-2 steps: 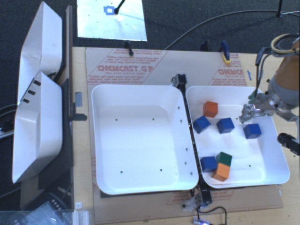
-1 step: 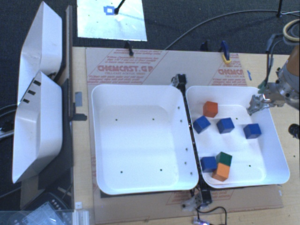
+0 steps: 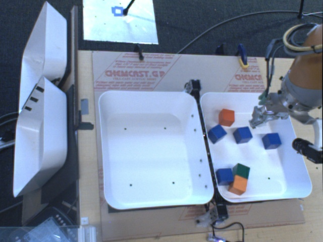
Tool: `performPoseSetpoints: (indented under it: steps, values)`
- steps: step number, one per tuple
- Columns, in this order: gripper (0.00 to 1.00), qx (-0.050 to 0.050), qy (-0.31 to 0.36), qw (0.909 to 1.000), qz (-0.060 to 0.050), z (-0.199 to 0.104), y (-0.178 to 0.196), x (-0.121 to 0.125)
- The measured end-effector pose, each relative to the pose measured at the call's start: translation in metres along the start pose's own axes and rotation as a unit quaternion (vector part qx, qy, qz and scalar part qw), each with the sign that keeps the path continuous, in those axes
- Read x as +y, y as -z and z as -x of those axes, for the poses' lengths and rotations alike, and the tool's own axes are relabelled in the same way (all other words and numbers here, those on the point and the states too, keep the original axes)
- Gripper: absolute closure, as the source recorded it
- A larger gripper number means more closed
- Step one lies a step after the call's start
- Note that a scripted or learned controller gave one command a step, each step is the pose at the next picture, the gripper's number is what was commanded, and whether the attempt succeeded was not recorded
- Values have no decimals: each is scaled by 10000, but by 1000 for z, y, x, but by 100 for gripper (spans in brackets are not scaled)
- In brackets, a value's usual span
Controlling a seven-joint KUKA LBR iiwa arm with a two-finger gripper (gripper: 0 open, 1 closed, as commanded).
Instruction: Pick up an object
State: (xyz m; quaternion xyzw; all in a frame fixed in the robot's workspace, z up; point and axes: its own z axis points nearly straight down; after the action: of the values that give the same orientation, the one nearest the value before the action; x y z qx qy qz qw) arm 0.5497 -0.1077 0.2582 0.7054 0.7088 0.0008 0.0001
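End effector (image 3: 257, 117), grip state unclear, above right bin (image 3: 298, 188), beside blue cube (image 3: 243, 134).

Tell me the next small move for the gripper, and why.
Probably lower toward the blue cube just below-left of the gripper. It looks the closest block and sits apart from its neighbours, unlike the green block, which touches others. Nothing shows between the fingers yet.

Both bins (image 3: 151, 102) are white. The right one holds four blue cubes (image 3: 243, 134), an orange cube (image 3: 226, 117) at twelve o'clock, and at six o'clock a green cube (image 3: 241, 170) beside another orange cube (image 3: 238, 184). The counter (image 3: 151, 69) is tan with red lettering.
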Motion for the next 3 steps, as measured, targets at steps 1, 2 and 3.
performPoseSetpoints:
  steps: [1, 2, 3]
  values:
    - [100, 1, 3, 10000, -3, -55, -9, 7]
    - [100, 1, 1, 10000, -7, -108, -24, -2]
    - [100, 1, 0, 10000, -7, -159, -30, 4]
